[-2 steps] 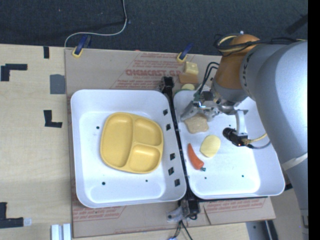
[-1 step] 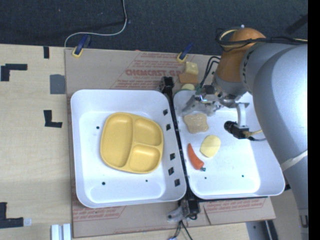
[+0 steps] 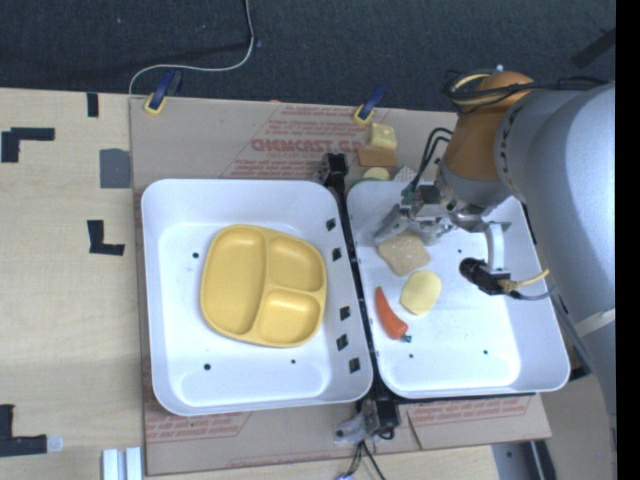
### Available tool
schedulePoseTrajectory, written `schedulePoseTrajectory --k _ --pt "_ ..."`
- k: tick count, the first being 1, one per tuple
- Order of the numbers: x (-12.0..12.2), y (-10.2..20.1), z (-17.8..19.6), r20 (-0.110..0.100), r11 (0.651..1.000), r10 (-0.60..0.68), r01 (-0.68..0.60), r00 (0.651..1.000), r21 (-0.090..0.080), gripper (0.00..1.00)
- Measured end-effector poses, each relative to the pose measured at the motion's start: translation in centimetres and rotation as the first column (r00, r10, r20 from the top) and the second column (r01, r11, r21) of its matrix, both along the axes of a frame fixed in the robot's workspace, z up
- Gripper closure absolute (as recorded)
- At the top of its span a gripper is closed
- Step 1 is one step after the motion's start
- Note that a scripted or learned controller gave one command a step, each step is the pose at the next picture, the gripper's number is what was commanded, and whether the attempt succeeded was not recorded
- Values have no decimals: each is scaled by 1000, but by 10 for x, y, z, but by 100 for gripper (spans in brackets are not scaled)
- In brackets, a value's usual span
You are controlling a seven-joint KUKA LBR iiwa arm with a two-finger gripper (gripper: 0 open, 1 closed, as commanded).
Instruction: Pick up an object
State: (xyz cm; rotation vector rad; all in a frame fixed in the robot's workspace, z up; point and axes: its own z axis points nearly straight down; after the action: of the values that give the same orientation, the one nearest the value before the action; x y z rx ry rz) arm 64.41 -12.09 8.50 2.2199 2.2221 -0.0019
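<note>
Yellow divided plate (image 3: 264, 286) fills the left bin (image 3: 160, 268). In the right bin (image 3: 500, 368), the pincer (image 3: 415, 220) hovers just above a beige bread-like lump (image 3: 404, 255); its spread is unclear.

We count two white bins on the worktop (image 3: 60, 268): the left bin (image 3: 170, 298) and the right bin (image 3: 500, 358). In the left bin we see one yellow tray (image 3: 264, 284) with three compartments. In the right bin we see three food pieces: one carrot (image 3: 390, 314), one pale yellow piece (image 3: 420, 292) and one beige piece (image 3: 404, 254). Behind the bins we count two blue clips (image 3: 371, 101) and one yellow block (image 3: 379, 145).
</note>
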Motion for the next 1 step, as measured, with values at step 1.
schedulePoseTrajectory --k 1 --pt "-18 -1 0 2 1000 0 0 1000 0 0"
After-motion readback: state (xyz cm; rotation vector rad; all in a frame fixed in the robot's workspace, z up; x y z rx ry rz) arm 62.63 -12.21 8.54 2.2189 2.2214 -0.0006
